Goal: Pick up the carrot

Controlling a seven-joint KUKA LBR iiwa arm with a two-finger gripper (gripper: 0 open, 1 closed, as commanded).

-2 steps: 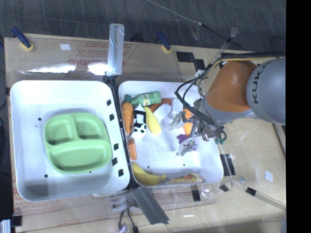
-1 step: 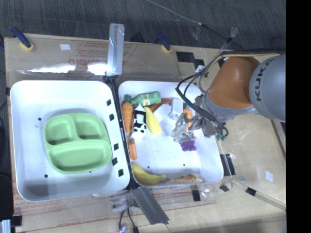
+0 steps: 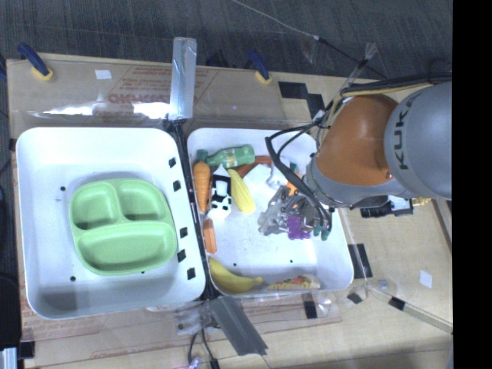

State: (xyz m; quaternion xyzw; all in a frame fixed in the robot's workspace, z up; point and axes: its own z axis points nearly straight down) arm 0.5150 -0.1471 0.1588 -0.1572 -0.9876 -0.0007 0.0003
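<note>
hovering hand [image 3: 286, 215] near carrot [image 3: 201, 184]

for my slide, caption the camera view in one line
Gripper low in the right bin, apart from the carrot at its left wall.

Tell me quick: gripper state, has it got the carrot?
Gripper: cannot tell open or closed; low in the right bin, over purple grapes. The carrot lies apart at the bin's left wall, not held.
</note>
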